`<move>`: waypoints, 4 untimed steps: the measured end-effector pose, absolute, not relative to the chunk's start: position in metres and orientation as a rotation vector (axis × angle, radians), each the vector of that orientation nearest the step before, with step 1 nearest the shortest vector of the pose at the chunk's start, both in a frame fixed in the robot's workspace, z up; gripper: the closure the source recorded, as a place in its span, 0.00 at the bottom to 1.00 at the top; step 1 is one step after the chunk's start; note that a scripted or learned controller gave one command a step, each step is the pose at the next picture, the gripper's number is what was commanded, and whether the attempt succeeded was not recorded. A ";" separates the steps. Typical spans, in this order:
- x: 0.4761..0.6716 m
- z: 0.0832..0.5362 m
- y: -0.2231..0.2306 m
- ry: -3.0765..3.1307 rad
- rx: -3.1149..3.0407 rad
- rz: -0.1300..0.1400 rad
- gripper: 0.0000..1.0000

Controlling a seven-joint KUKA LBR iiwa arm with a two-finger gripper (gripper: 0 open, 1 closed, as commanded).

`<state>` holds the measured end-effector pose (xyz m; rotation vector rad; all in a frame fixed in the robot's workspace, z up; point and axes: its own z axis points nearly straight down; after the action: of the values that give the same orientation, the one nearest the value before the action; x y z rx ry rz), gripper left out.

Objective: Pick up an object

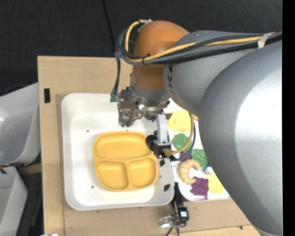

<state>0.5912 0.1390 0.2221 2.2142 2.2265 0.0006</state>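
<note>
A yellow plate point(123, 161) with three compartments lies in the left white bin point(78, 191), towards its right side. My gripper point(127, 117) hangs under the orange wrist band, just above the plate's far rim and near the bin's back wall. Nothing shows in its grasp. In the right bin point(187, 194), partly hidden by the arm, lie several toy foods: a pale yellow piece point(179, 122), a green piece point(181, 141), a tan croissant-like piece point(188, 170), purple grapes point(200, 186) and another yellow piece point(216, 185).
The grey arm covers most of the right bin and the right of the view. The wooden bench point(49, 132) shows around the bins. A small metal clip point(173, 219) sits at the bench's front edge.
</note>
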 end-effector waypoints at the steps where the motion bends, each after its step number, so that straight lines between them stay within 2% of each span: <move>1: 0.590 0.224 0.227 2.233 2.211 0.004 1.00; 2: 0.563 0.258 0.208 2.219 2.223 -0.003 1.00; 3: 0.649 0.269 0.190 2.214 2.221 0.009 1.00; 4: 0.643 0.105 0.213 2.230 2.220 -0.017 1.00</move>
<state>0.6426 0.2135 0.1049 2.2202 2.2299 -0.0166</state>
